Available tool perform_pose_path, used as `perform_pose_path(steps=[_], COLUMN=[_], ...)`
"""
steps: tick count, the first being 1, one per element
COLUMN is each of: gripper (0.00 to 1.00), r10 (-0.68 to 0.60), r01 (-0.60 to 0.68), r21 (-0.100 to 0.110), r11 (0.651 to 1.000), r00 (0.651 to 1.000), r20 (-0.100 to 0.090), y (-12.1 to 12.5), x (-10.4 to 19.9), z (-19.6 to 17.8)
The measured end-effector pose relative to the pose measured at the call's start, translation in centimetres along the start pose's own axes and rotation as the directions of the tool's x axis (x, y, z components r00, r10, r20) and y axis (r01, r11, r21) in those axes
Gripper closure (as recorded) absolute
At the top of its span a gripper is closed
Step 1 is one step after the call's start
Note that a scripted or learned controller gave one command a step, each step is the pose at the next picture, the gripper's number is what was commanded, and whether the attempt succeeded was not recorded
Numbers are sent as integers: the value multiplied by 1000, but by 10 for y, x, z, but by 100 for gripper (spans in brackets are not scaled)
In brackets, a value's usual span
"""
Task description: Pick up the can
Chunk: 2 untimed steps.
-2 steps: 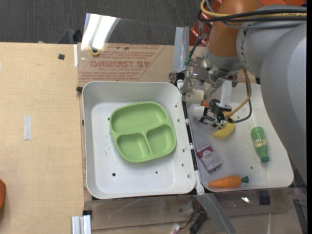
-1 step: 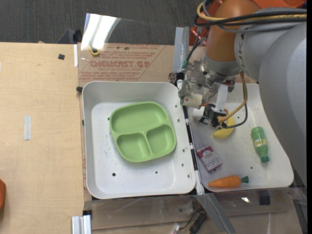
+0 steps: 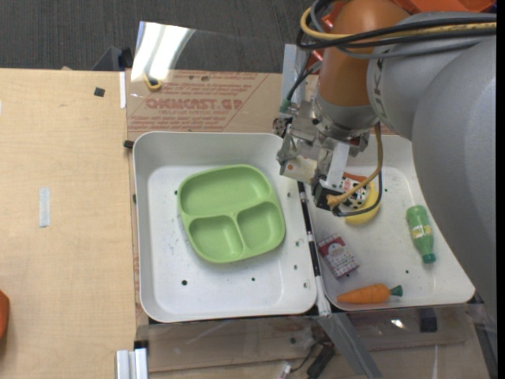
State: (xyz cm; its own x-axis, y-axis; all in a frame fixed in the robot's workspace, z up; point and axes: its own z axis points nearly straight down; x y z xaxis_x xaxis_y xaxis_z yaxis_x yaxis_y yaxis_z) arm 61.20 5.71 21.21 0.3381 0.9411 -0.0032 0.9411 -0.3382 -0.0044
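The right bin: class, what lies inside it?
In the right bin lie a green bottle, a toy carrot, a small red-and-white packet and a banana, partly hidden under the tool. Anything beneath the arm is covered.

the arm (image 3: 442, 93) fills the upper right of the frame as a broad, smooth grey casing with a glossy orange band (image 3: 355, 50) above the wrist. black and yellow cables loop over the top of the band, and another yellow cable curls below the wrist. under the band sits a cluttered grey metal wrist assembly with small brackets and white parts.
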Motion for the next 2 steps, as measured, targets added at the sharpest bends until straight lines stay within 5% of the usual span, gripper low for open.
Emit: perform_pose_path(steps=[2], gripper=[100], r10=[163], r01=[-163], r21=[-2], r11=[987], r00=[987], r20=[1], y=[-14], x=[42], z=[-26])
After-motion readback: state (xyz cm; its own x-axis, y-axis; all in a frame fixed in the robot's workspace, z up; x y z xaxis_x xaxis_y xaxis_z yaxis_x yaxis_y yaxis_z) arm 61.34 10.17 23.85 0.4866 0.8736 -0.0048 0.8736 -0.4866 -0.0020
